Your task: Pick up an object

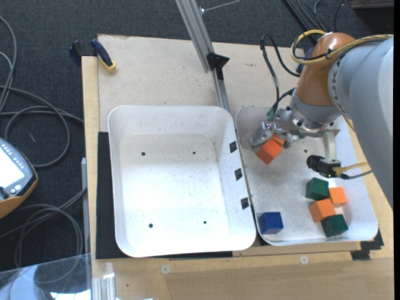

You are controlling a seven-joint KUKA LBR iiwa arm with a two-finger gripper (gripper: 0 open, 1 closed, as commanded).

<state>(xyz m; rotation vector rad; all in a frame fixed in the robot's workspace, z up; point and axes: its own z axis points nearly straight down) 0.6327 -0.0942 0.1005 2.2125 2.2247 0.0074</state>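
Note:
An orange block (270,150) sits tilted between the fingers of my gripper (270,141) over the upper left part of the right bin (294,227). The gripper is shut on it and the block looks lifted off the bin floor. Lower in the same bin lie a blue block (270,222) at the front left and a cluster at the right: a dark green block (317,188), a small orange block (337,195), a larger orange block (322,210) and another green block (335,224).
The left bin (125,130) is beside the right one, with black clips along their shared wall. A metal pole (199,30) slants across the bench top. A black cable fitting (320,165) hangs near the green block. A blue-yellow clamp (103,53) sits at the bench's far left corner.

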